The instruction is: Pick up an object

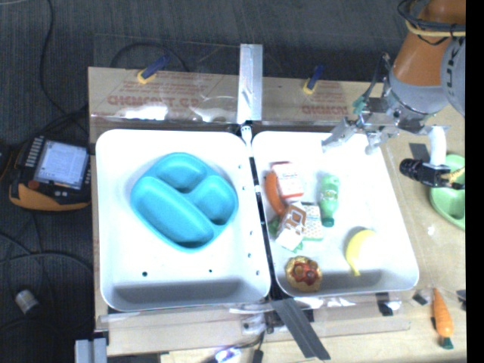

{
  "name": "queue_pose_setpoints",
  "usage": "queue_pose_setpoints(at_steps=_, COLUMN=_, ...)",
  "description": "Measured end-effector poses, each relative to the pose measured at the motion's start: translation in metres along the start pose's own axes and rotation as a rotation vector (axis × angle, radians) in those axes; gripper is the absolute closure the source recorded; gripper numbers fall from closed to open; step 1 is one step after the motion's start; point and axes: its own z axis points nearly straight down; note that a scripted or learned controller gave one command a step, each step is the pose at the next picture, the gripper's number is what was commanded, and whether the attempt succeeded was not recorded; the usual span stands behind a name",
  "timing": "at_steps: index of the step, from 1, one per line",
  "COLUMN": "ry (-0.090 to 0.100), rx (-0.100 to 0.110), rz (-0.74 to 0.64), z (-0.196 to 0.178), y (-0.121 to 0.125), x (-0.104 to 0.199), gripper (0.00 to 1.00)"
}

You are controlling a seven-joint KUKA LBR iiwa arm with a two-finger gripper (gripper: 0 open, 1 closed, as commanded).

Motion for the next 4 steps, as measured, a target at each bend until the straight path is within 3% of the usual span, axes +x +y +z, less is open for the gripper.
queue_pose_setpoints(at_steps=1, ry=-0.001, rx=0.002, rz=0.094, z=0.106, y=-0.037, x=-0.011, gripper=0.00)
queue_pose_setpoints(at_steps=2, ry=0.000, rx=-0.014, rz=0.113, z=0.151, y=-0.054, x=-0.033, gripper=0.00)
queue_pose_setpoints(at_steps=3, ry=0.001, rx=-0.012, rz=0.113, z=0.145, y=-0.054, x=-0.035, gripper=1.00)
queue_pose_setpoints(at_steps=4, ry=-0.003, rx=0.002, rz=0.318, z=0.060, y=-0.020, x=0.023, gripper=1.00)
